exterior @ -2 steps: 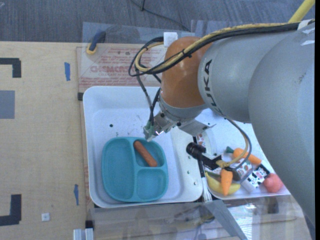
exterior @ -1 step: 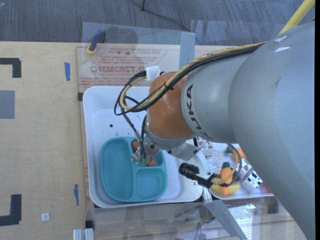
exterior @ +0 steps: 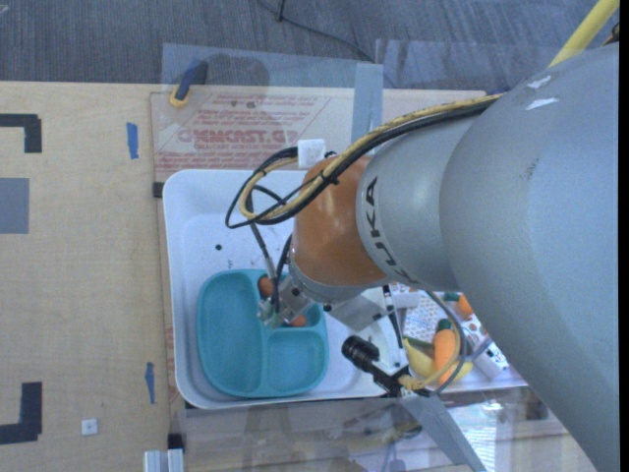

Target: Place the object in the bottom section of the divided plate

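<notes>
Grey KUKA arm link point(exterior: 531, 234) sits nearest the lens, covering the right half of the view; orange wrist band point(exterior: 329, 229) below it, black and yellow cables looping off the wrist. Two-finger gripper point(exterior: 278, 310) hangs under the band, right over the teal divided plastic plate point(exterior: 228, 337), at the ridge where the compartments meet. Plate sits in the left shallow white bin point(exterior: 187, 224).

Gripper state: cannot tell, the wrist hides most of it and the tip area is a small cluttered patch. A small orange object point(exterior: 266, 285) shows right at the tip, touching or just beside it, at the plate's upper right rim. Whether it is actually clamped can't be read. Its long axis is too small to judge.

Key relation: the plate's bottom section point(exterior: 290, 360) lies just below the tip in the view, toward the near bin edge. So the orange piece looks to be at the upper side of the divider, not yet in the target compartment. My read: the next move is a short shift toward the near edge, then release.

Right bin point(exterior: 491, 367) holds an orange and yellow toy carrot-like item point(exterior: 444, 354) and a patterned card, partly hidden by the arm.
</notes>
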